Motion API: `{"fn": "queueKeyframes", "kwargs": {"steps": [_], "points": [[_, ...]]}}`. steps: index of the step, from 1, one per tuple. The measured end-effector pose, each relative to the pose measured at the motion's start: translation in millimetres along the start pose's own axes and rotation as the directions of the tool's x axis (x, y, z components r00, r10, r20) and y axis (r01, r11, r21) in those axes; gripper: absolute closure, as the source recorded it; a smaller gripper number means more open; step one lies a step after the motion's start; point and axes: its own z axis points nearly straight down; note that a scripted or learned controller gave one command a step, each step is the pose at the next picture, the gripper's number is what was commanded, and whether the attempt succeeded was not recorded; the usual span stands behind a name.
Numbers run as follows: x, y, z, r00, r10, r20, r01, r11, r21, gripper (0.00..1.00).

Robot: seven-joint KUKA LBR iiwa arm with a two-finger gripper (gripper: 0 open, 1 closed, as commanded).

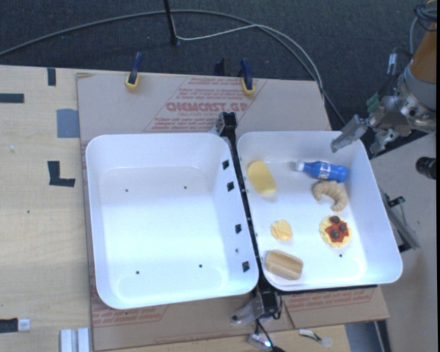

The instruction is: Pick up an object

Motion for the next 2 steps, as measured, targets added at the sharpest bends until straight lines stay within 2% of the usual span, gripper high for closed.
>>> {"fn": "queueKeyframes", "kwargs": {"steps": [1, 2], "points": [[76.4, 12.7, 149.6, 1.0, -0.004, -0.003, 0.004, 1.0, 0.012, 0.0], [132.0, -18.4, 86.9, 1.0, -0.004, 0.0, 0.004, 1.0, -0.005, 0.0]]}}
